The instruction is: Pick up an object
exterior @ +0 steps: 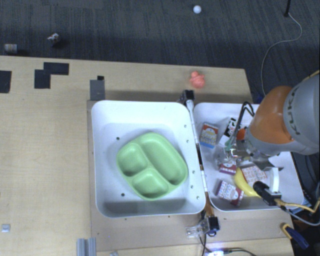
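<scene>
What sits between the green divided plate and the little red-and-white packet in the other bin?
In the camera view, the two bins' adjoining white rims lie between the green plate and the packet.

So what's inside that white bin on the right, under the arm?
The right bin holds a banana, and small red-and-white packets at the top and the bottom. The arm covers the bin's middle and far side, so anything there is hidden.

Left bin [100, 150], white, holds a green divided tray [151, 164] lying near its middle. Pink blob [197, 79] on the bench [45, 165], just beyond the bins' far edge. Black squares [50, 74] on the bench at far left. Small white ball [197, 9] on the dark floor [150, 25] beyond the bench. Black cable [280, 45] loops at upper right.
</scene>
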